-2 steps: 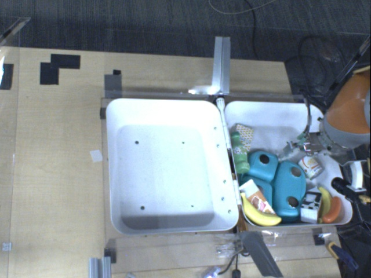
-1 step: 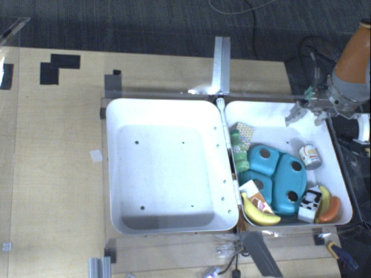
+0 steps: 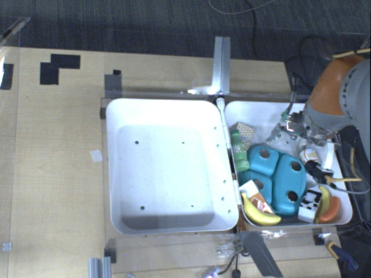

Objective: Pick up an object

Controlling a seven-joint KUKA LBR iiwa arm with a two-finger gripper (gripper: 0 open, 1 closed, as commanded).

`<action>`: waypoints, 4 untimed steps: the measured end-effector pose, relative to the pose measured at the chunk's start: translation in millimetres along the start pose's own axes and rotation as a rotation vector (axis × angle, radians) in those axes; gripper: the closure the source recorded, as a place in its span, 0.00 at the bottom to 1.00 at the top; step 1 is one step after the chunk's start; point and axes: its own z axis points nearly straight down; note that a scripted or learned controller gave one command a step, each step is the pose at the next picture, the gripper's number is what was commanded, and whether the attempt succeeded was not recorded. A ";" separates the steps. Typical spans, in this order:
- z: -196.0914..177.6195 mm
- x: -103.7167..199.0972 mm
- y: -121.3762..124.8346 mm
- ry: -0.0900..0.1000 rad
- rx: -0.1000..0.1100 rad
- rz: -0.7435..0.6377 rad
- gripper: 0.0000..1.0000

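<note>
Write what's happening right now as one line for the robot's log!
hand: over right bin's far side | held: nothing seen | nearby: blue toy, banana | left bin: white

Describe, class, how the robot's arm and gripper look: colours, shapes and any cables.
The arm is a rounded grey casing with a broad orange band above the wrist. Below it sits a metallic gripper assembly with small dark parts. Black cables run alongside it.
</note>
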 end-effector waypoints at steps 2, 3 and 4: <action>0.1 49.8 -3.3 0.001 -0.001 0.238 0.00; -50.1 4.8 29.1 -0.002 0.004 0.351 0.00; -35.3 -8.0 -22.8 0.008 -0.001 0.371 0.00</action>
